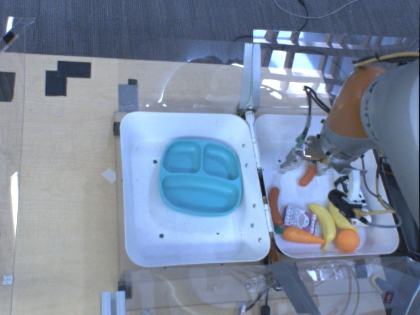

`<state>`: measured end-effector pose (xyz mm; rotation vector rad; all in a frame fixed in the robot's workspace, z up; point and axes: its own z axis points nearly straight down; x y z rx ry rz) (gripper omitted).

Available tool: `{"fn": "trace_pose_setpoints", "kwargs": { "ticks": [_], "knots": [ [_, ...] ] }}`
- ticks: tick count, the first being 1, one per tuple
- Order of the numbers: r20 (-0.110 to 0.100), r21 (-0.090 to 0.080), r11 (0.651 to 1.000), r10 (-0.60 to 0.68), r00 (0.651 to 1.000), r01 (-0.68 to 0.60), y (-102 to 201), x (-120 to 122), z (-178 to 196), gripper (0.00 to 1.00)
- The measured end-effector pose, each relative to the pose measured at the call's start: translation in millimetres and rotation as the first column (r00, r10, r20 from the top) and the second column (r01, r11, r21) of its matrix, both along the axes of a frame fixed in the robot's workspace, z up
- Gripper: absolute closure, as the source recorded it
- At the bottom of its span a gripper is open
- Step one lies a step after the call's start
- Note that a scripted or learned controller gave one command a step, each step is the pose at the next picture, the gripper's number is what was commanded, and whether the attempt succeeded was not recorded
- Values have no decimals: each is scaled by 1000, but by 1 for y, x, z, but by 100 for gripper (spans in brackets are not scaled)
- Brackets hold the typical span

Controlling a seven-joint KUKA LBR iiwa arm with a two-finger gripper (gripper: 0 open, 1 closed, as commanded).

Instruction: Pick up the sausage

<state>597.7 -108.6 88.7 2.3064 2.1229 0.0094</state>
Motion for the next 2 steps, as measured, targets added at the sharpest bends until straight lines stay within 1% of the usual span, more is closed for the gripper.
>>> {"fn": "trace_pose_setpoints", "kwargs": {
  "ticks": [1, 2],
  "knots": [
    [3, 1, 1000, 10, 1000, -10, 3, 1, 11, 100],
    [-6, 1, 984, -177, 984, 177, 47, 0, 131, 100]
  ]
}}
